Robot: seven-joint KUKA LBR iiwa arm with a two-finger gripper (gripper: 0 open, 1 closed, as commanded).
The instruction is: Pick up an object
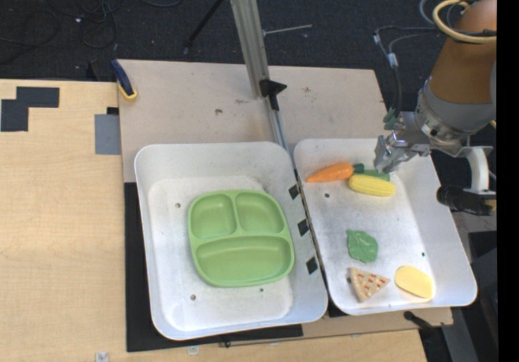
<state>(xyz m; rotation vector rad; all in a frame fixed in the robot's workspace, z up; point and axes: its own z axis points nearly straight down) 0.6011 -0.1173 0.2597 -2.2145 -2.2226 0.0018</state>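
A: Where is the gripper [389, 156] right now?

B: Low over the far end of the right bin [454, 271], just above the yellow corn [372, 184], with the carrot [330, 173] lying close beside it. Whether the gripper is spread or pressed together, I cannot tell; it's too small and dark.

A: So what could spoil the pick?

B: Crowding, I'd judge. The corn and carrot sit nearly end to end near the bin wall, so a descent slightly off centre could nudge one into the other or catch an edge and let it roll away.

A: And the rest?

B: The green leaf piece [362, 245], the pizza slice [367, 283] and the yellow chip [414, 281] lie well apart nearer the front; the green tray [240, 238] sits in the left bin [162, 190].
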